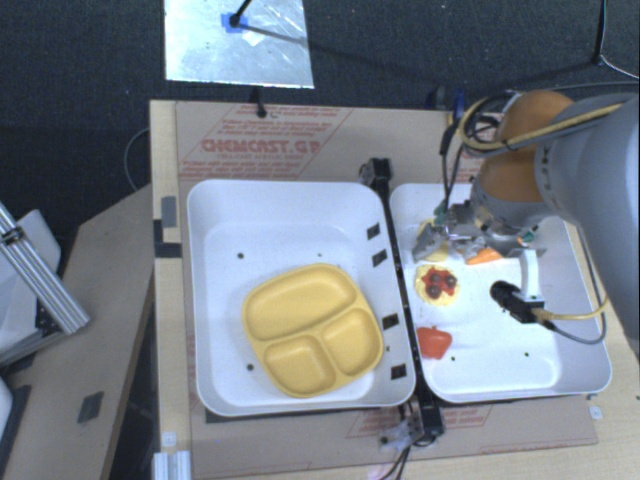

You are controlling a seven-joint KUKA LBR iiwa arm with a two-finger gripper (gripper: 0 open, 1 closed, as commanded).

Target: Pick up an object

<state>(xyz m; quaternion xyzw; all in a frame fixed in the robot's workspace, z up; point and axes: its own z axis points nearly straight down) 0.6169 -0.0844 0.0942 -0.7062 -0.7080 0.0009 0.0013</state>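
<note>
In the right bin [570, 368], several small items lie near its left side. A round yellow piece with dark red spots [438, 282] lies by the divider, and a red piece [434, 342] lies below it. An orange carrot-like piece [483, 256] sits further right, partly under the arm. My gripper [443, 236] hangs low over the bin's upper left part. It is just above the yellow piece and beside the orange one. I see nothing held in it.
The left bin [230, 218] holds a yellow divided plate [313, 328]. A black divider with clips [392, 268] runs between the bins. A black plug on a yellow cable [510, 302] hangs off the arm over the right bin. A silver sheet [238, 28] lies beyond the bench.
</note>
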